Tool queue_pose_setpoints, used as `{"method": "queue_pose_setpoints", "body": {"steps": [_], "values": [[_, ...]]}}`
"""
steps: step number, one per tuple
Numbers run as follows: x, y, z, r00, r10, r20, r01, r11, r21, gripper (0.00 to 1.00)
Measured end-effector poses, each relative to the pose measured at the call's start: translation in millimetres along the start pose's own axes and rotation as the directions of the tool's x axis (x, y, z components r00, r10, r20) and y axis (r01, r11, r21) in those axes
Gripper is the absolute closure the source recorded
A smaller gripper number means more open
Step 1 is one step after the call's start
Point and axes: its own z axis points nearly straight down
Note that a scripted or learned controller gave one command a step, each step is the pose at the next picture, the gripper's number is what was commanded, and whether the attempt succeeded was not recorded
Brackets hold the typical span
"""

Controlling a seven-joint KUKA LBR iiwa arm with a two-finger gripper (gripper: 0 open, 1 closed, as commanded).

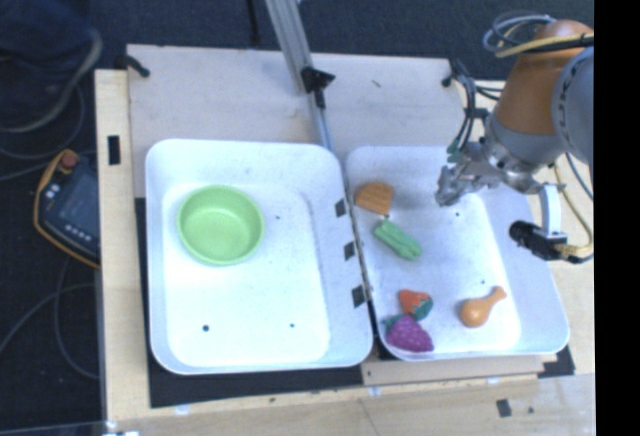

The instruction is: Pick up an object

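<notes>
Arm: the grey arm with its orange band is reaching in from the right edge of the frame, its wrist hanging over the upper part of the right bin (520,329).
Gripper: the gripper (447,192) is sitting low over the bin's upper middle; whether it is open or closed I cannot tell at this size and angle, and nothing is showing in its grasp.
Nearest candidates: a tan bread-like piece (374,197) is lying to the left of the gripper, near the divider between the bins; a green ridged vegetable (398,240) is lying just below that, toward the frame's centre.
Other candidates: an orange-red toy with a green top (415,303) and a purple grape cluster (409,333) are resting close together at the bin's lower left; an orange drumstick-shaped toy (481,307) is lying at the lower right.
Left bin: the left bin (300,324) is holding a green bowl (221,224) in its upper left part.
Progress: judging from this, the pick is not yet done; every object is lying on a bin floor, apart from the gripper.
Remaining: the arm is looking to be in an approach stage, so choosing a target, closing on it and lifting it clear all appear to be left.
</notes>
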Motion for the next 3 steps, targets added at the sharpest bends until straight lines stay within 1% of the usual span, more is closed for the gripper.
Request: {"method": "queue_pose_setpoints", "body": {"steps": [1,2,3], "values": [[0,2,-44,1.0,-0.005,-0.001,0.005,1.0,0.0,1.0],[-2,3,-65,1.0,-0.005,-0.002,0.005,1.0,0.002,1.0],[42,8,-62,1.0,-0.008,-0.002,0.008,1.0,0.005,1.0]]}}
